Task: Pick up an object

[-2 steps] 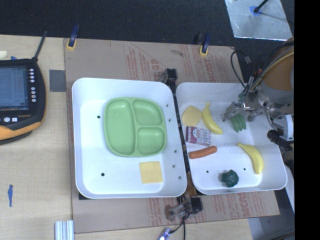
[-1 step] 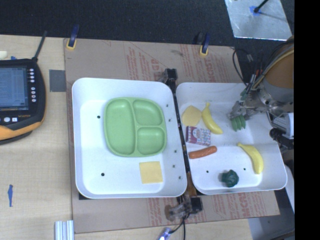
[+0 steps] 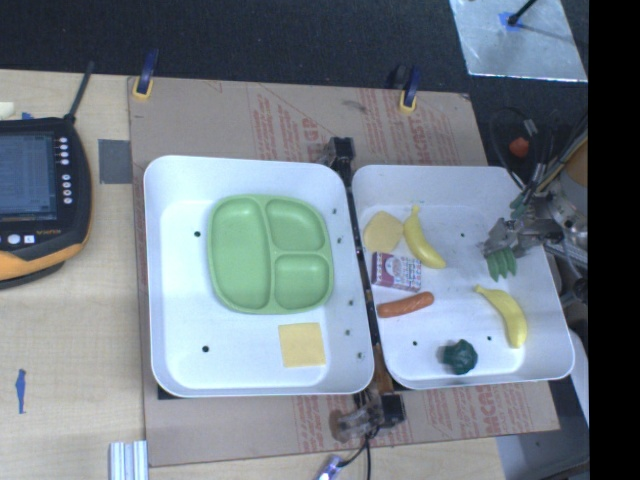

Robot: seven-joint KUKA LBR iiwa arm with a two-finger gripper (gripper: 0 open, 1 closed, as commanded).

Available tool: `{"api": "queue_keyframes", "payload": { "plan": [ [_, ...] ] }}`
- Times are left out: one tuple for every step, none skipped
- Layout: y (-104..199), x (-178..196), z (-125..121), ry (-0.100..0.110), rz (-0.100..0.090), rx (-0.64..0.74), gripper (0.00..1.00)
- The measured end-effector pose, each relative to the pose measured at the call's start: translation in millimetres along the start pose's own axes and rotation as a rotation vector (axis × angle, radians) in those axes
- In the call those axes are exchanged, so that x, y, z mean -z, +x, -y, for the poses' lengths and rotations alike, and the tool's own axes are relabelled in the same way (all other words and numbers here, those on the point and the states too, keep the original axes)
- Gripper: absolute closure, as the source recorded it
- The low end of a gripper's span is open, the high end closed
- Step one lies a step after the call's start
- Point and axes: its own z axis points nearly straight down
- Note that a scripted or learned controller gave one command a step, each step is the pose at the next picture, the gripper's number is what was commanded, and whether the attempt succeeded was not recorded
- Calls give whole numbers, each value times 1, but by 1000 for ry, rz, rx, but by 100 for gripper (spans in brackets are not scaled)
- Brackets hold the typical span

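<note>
The right bin (image 3: 440, 193) holds a yellow banana (image 3: 422, 238), a pale yellow round piece (image 3: 383, 231), a small red and white packet (image 3: 395, 268), an orange-red sausage-like piece (image 3: 405, 305), a second banana (image 3: 505, 314) and a dark green lump (image 3: 460, 356). My gripper (image 3: 505, 248) reaches in from the right, over that bin's right side and just above the second banana. A small green thing (image 3: 500, 263) shows right at its tip; whether it is gripped is unclear.
The left bin (image 3: 170, 268) carries a green divided plate (image 3: 270, 253) and a yellow square slice (image 3: 302, 345). A teach pendant (image 3: 35, 198) lies at the far left of the bench. Clamps (image 3: 405, 88) hold the cardboard at the back.
</note>
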Motion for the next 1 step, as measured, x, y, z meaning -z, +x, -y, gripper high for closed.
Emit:
{"api": "queue_keyframes", "payload": {
  "plan": [
    [113, 90, -12, -2, -1, 2, 100]
  ]
}}
